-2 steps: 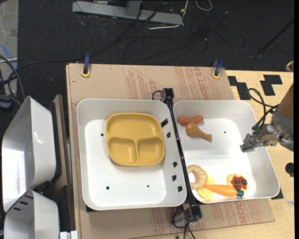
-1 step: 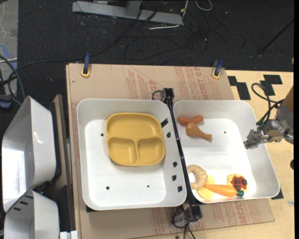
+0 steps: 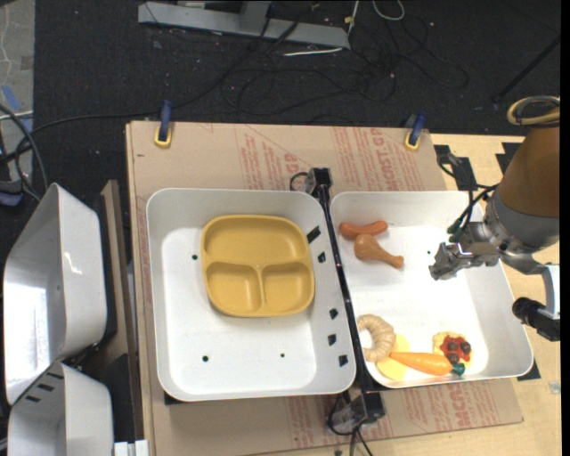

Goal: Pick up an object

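Camera view shows my gripper point(image 3: 443, 264) low in the right bin point(image 3: 499, 303), maybe to grab some food. I cannot tell how my jaws stand; it is too small. The drumstick point(image 3: 378, 253) lies near my jaws, toward the yellow plate point(image 3: 258, 265).

Left white bin point(image 3: 174, 294) holds 1 yellow divided tray point(image 3: 258, 265) with 3 compartments, lying flat toward the bin's back half. Black clips point(image 3: 336, 312) run down the seam between the 2 bins. Both sit on a brown cardboard sheet point(image 3: 258, 156) with red print, held at its far edge by 2 yellow clamps point(image 3: 163, 134). Black floor beyond with loose cables point(image 3: 267, 76) and a grey metal bar point(image 3: 245, 22). White tubs point(image 3: 53, 276) stand at the left edge.
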